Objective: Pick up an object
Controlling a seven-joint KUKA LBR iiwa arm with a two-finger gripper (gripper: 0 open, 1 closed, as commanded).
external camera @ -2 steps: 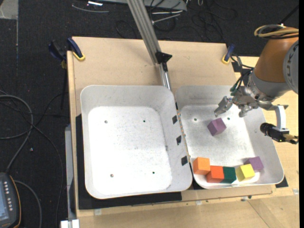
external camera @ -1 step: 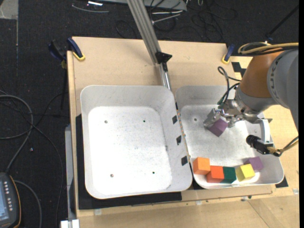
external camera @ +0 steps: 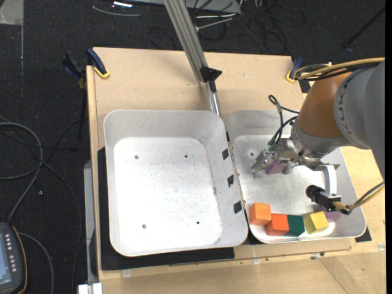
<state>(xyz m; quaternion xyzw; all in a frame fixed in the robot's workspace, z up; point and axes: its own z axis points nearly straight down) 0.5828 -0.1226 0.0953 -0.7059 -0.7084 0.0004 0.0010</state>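
Note:
Along the front wall of the right bin point(external camera: 257, 124) sit several blocks in a row: an orange one point(external camera: 260, 213), a red-orange one point(external camera: 279, 223), a green one point(external camera: 296, 225) and a yellow one point(external camera: 316, 222), with a bit of purple point(external camera: 332, 214) behind the yellow. My gripper point(external camera: 269, 164) hangs over the middle of the right bin, above and behind the blocks. A purple piece point(external camera: 283, 163) shows near the fingers, and I cannot tell if it is held.
The left bin point(external camera: 116, 164) lies beside the right one, divided by a raised rim with black clips point(external camera: 231, 179). A metal pole point(external camera: 190, 35) slants in from the top toward the bins' rear junction. Cables lie on the dark floor around the bench.

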